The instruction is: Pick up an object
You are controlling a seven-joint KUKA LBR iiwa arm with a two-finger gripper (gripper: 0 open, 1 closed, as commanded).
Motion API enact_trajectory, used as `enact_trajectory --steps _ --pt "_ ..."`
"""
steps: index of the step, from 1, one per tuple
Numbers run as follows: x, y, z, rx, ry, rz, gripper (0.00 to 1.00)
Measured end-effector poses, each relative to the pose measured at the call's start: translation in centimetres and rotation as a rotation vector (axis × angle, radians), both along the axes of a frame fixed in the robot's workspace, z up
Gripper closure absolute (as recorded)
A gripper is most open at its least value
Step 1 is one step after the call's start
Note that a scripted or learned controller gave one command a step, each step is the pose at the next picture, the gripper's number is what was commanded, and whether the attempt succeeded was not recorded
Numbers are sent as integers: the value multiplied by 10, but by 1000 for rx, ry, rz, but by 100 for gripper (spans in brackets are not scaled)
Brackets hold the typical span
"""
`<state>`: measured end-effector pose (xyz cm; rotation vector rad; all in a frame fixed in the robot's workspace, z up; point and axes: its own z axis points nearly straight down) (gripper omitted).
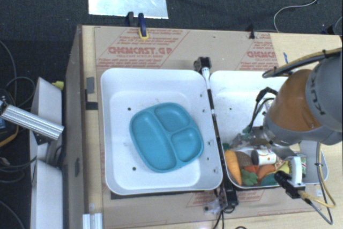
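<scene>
A heap of small toy items lies in the near left corner of the right bin [236,95]. It includes an orange carrot-shaped piece [232,164], a brown piece [244,159], a green piece [251,176] and an orange-red piece [266,171]. My gripper [258,150] hangs low right over this heap, under the grey wrist and orange band. A small white cylinder with a red end [266,158] sits just under the gripper; whether it is held cannot be seen. The arm hides the rest of the heap.
The left bin [120,88] holds a blue divided plate [166,135] in its middle. A black divider rail [210,107] runs between the two bins. The far half of the right bin is bare white floor.
</scene>
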<state>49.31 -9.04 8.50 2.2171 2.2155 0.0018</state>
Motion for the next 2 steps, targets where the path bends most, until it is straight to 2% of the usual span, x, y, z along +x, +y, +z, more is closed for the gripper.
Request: enact_trajectory --steps 1,2 --pt "1 2 10 4 0 3 100" --pt "2 106 100 6 3 5 100"
